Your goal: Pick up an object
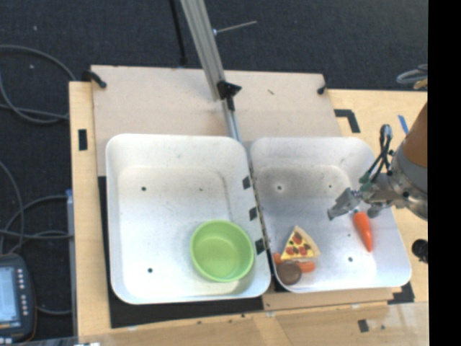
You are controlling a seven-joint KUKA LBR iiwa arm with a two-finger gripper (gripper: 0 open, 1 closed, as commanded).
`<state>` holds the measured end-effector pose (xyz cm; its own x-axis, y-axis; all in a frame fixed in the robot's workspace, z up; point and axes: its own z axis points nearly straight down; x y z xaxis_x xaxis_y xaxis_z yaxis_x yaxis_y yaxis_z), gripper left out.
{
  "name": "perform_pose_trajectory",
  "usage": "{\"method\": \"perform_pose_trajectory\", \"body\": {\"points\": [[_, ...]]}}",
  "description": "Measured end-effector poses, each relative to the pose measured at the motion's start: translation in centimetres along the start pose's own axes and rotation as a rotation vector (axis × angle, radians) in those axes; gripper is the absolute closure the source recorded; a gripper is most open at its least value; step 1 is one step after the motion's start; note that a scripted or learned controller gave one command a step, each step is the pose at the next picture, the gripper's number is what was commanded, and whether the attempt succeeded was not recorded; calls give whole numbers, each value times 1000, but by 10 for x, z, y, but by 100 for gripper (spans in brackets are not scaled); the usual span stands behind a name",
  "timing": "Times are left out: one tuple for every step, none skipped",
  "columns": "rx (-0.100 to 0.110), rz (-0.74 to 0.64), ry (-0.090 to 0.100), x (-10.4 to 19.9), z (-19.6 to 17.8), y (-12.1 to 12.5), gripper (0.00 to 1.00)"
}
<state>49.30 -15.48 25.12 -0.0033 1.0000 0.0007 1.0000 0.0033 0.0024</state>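
An orange carrot (364, 231) lies in the right bin (302, 157), near its right wall. My gripper (358, 209) hangs just above the carrot's upper end, reaching in from the right. It is open: one grey finger (340, 207) points left and down, the other sits close to the carrot's top. Nothing is held between them. A pizza slice toy (298, 244) lies at the bin's front, left of the carrot. A brown round piece (289, 272) and a small orange piece (307, 267) sit right below the slice.
A green bowl (222, 250) stands in the front right corner of the left bin (144, 164). A metal pole (205, 42) slants over the bench behind the bins. Cables lie on the floor at the left.
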Motion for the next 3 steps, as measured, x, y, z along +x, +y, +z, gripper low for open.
{"method": "perform_pose_trajectory", "body": {"points": [[-1, 1, 0, 0, 0, 0, 0], [5, 6, -2, 6, 45, 1, 0], [8, 4, -1, 8, 108, -1, 0]]}}
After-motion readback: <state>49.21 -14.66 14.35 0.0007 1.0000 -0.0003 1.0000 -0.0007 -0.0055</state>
